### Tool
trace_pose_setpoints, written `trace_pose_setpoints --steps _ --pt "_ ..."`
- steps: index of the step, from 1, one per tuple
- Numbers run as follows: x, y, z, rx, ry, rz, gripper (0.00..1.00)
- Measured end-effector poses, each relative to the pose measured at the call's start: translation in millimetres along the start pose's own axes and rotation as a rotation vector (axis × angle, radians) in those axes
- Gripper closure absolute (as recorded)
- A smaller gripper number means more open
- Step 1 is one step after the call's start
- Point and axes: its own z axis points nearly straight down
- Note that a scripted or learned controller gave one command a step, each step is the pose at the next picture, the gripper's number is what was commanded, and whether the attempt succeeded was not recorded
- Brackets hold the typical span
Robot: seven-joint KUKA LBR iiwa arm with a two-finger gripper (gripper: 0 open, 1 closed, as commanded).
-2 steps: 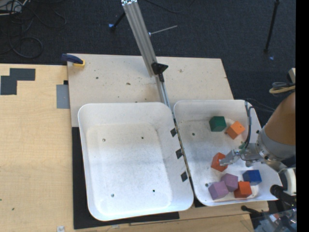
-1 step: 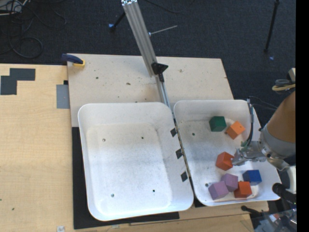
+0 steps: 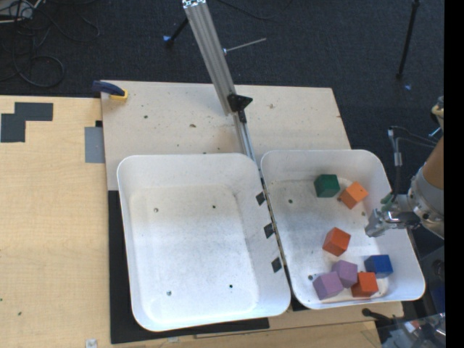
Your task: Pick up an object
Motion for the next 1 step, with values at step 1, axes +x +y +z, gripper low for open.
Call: trace_pose_setpoints --steps 1 --pt "-4.6 -7.1 -47.1 0.000 0.000 -0.001 1.00"
